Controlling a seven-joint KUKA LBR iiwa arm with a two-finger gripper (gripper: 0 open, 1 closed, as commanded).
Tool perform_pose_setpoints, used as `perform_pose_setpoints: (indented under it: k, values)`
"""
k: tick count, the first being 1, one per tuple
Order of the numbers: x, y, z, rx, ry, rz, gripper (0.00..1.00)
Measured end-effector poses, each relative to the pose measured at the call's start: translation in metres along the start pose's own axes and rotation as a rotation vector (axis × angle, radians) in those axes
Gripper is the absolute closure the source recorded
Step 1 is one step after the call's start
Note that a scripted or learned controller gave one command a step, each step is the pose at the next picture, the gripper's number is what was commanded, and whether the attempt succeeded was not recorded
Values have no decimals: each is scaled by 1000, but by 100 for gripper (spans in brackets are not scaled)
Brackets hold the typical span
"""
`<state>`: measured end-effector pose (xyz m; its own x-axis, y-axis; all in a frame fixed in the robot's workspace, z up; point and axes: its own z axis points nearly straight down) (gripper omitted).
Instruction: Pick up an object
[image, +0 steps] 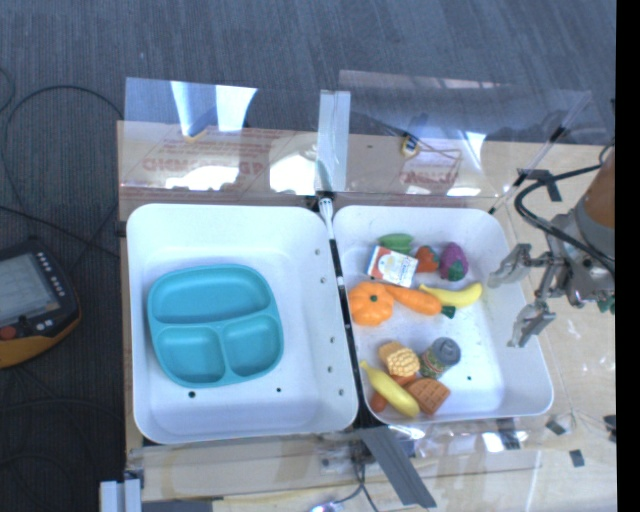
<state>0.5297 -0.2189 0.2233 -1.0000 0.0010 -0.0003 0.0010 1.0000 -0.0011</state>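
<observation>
So far nothing is lifted: every toy lies in the right-hand shallow white plastic bin (520, 385), and the whole pick remains. Beside that bin's right rim the grey two-finger tool (523, 295) hovers, fingers spread wide and empty. Nearest it, inside the bin's middle, lies a small yellow plastic banana (455, 295), its long axis roughly level across the bin, tip pointing toward the right rim.
</observation>
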Motion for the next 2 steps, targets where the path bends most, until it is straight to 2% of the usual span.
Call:
perform_pose_setpoints:
  k: [1,2]
  values:
    - [6,46,133,3,-10,-22,0]
    - [-54,112,133,1,-12,82,0]
